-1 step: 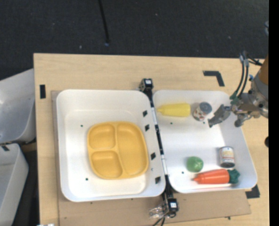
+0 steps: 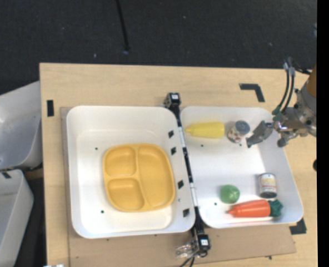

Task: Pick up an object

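Observation:
The right bin [image 2: 275,160] holds several objects. A yellow corn-like piece [image 2: 206,129] lies at its far left, with a small grey round tin [image 2: 240,129] just right of it. Along the near side are a green ball [image 2: 229,193], a small upright can [image 2: 268,185] and an orange carrot with a green top [image 2: 253,209]. My gripper [image 2: 269,137] hangs over the bin's far right part, just right of the grey tin. Its fingers [image 2: 257,134] are spread open with nothing between them.
The left bin [image 2: 81,149] carries a yellow divided plate [image 2: 138,177] in its middle. A ridge with black clips [image 2: 184,160] separates the two bins. Bare bin floor lies between the gripper and the near-side objects. The wooden bench [image 2: 125,82] surrounds both bins.

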### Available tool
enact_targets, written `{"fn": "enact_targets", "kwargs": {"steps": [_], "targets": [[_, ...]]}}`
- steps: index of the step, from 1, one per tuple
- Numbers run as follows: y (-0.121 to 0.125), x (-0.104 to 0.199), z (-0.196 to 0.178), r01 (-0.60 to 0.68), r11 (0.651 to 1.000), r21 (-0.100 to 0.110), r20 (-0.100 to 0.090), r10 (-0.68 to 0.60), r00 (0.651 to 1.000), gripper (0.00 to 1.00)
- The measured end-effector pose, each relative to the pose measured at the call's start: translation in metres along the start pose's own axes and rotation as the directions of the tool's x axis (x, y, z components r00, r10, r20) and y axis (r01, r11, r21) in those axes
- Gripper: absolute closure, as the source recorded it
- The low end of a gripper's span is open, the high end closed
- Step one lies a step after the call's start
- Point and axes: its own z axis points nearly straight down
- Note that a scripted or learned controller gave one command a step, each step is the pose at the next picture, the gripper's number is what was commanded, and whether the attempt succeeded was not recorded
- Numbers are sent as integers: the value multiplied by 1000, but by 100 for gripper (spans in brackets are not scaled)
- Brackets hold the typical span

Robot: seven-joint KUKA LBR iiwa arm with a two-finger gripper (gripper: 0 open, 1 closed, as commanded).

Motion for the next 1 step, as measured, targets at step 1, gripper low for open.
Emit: {"fn": "enact_targets", "kwargs": {"steps": [1], "targets": [[-1,-5,42,-2,1000,2,1,2,1000,0]]}}
